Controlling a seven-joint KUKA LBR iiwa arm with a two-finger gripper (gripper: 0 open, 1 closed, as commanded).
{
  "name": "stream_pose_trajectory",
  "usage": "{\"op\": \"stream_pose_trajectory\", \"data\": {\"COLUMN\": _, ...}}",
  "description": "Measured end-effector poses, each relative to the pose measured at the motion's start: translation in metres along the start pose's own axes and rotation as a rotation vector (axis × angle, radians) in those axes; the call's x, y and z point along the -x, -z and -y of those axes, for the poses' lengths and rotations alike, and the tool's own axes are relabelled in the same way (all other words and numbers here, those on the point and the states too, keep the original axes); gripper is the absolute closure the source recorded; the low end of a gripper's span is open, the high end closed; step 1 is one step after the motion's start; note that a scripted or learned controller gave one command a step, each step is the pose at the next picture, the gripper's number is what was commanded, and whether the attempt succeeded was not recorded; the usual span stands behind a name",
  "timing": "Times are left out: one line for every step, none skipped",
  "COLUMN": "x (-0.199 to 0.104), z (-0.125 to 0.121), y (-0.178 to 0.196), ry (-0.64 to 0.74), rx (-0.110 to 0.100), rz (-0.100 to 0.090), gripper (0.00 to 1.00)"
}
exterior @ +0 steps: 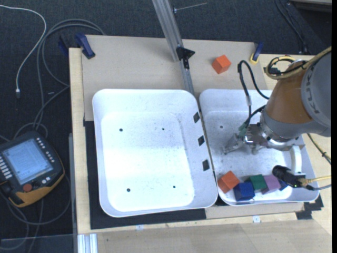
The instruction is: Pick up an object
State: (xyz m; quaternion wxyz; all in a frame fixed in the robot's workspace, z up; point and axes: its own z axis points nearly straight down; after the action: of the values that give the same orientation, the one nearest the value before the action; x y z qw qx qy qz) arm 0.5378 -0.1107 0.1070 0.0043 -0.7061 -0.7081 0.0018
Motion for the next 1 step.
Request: {"op": "stream_pose_trajectory", "data": {"x": 0.0010, "z": -0.0020, "y": 0.0153, "ry": -0.003, "rx": 0.010, "rz": 0.002, "gripper": 1.00}}
